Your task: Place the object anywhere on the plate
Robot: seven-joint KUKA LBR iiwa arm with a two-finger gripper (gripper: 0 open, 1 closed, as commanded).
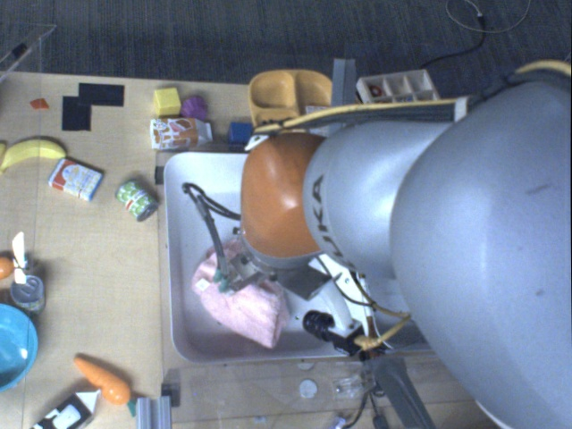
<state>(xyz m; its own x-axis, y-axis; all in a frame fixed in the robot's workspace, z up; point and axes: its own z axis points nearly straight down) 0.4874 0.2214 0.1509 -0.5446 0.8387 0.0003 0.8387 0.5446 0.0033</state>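
Grey arm with orange band looming over white bin. Pink object lying on bin floor, lower left. Gripper down at pink object's top edge; grip hidden, cannot tell.

Robotics lab: KUKA arm over white bin, toy food on tabletop, cables on carpet.

A cloth lies in the bin, under the arm.
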